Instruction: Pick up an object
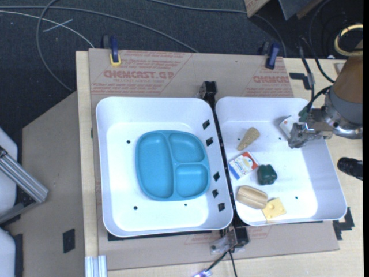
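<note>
The right bin [311, 172] holds several small objects: a tan cone-shaped piece [249, 138], a small white carton with red and blue print [243, 165], a dark green block [266, 175], a tan bread-like roll [252, 197] and a yellow cheese wedge [274, 209]. My gripper [296, 134] hangs over the upper right part of that bin, well to the right of the tan cone and above the green block. Nothing shows between its fingers.
The left bin [115, 154] carries a blue three-compartment plate [172, 164]. A black divider with clips [214, 154] runs between the bins. Blue clamps [115, 51] hold the cardboard base at the back. Cables lie on the dark floor behind.
</note>
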Robot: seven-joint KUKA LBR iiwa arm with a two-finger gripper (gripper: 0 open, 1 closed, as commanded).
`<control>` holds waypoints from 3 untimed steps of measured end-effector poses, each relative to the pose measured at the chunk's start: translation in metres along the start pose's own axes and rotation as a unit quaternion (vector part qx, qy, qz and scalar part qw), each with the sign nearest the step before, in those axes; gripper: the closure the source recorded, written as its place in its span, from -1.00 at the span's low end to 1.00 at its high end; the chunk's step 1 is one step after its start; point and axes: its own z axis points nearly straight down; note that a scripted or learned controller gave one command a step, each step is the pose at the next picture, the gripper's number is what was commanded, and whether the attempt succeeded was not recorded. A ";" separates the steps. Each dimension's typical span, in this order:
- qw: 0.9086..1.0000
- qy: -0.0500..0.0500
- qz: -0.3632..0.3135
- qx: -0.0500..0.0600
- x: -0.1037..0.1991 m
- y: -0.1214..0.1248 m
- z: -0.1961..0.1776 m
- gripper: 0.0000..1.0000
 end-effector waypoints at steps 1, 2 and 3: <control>1.000 0.000 -0.001 -0.001 0.061 0.000 -0.010 1.00; 1.000 0.000 0.000 0.001 0.114 -0.003 0.001 1.00; 1.000 0.000 -0.001 -0.001 0.174 -0.010 -0.010 1.00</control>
